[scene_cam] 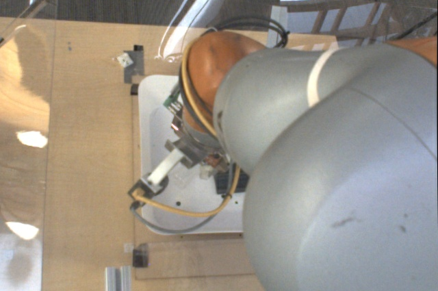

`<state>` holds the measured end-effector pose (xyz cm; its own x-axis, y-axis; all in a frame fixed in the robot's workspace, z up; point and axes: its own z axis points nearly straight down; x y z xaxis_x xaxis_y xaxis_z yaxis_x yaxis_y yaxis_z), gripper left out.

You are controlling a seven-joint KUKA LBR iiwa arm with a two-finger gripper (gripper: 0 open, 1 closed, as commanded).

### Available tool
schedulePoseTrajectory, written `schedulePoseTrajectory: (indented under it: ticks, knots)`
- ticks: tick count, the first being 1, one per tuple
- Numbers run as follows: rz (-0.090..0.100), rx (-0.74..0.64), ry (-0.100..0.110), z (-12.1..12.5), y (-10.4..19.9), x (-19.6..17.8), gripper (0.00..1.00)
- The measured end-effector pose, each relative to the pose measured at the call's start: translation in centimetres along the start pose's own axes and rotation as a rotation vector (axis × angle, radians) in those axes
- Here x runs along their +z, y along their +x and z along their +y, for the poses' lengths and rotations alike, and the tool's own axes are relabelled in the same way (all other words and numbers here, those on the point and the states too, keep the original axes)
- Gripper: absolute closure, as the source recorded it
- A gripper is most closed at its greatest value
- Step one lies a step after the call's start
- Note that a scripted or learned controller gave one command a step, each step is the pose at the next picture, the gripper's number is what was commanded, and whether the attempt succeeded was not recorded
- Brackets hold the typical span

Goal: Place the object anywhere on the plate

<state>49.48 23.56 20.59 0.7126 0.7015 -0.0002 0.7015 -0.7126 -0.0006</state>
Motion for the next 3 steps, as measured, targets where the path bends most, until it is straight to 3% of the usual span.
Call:
schedulePoseTrajectory:
  ticks: [1, 2, 3]
  knots:
    - [0.011, 0.18, 0.002, 1.1, -1.8, 11.5, 1.0]
    - [0.004, 0.124, 0.0, 2.5, -3.5, 1.9, 1.0]
    - [0.001, -0.381, -0.001, 7.7, -0.2, 3.4, 1.0]
